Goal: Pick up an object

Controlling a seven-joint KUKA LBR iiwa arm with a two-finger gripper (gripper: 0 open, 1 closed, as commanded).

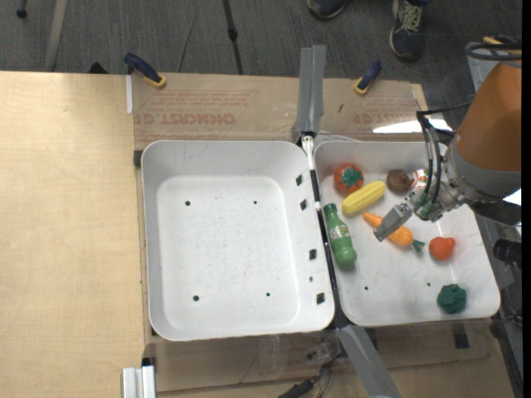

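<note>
The right bin (477, 301) holds a red tomato (349, 177), a yellow corn cob (364, 197), a green bottle (338, 237), an orange carrot (397, 235), a small red fruit (442, 248), a dark green broccoli-like piece (452, 298) and a brown round piece (400, 180). My gripper (393, 222) hangs low over the middle of this bin, its grey fingers right at the carrot. From this view I cannot make out how the fingers stand or whether anything sits between them.
The left bin (166, 247) sits beside the right one, split from it by a black hinge strip (318, 222). Cardboard lies behind the bins with two blue-yellow clamps (143, 70). The arm's orange band (494, 118) looms at the right.
</note>
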